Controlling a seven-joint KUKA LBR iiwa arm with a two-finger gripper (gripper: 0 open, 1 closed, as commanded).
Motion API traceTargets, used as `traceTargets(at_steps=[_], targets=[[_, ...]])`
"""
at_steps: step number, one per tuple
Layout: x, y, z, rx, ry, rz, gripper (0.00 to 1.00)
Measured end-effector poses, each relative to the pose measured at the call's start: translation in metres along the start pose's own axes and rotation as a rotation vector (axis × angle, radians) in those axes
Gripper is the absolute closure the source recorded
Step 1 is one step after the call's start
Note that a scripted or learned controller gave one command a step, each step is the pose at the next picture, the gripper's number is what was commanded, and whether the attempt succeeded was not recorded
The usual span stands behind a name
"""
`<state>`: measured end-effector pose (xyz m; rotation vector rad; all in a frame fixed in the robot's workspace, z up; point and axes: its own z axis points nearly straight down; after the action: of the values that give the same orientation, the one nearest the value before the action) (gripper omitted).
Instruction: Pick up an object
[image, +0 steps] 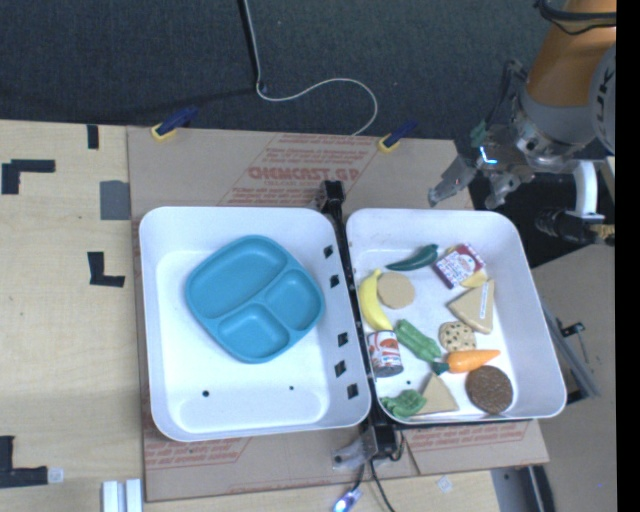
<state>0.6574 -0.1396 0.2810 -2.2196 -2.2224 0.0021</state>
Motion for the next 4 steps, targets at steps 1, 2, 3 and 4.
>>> traceTargets(at_steps=[1,2,3,4], targets=[[0.039,-0.061,-0.024,0.001,0.003,-0.002,0.00],[0.084,-0.092,0.007,0.003,0.002,-0.003,0.00],[0.206,-0.108,0.055,0.006,0.003,-0.010,0.00],[0.209,-0.139,-0.070,-0.012,0.003,-0.003,0.00]])
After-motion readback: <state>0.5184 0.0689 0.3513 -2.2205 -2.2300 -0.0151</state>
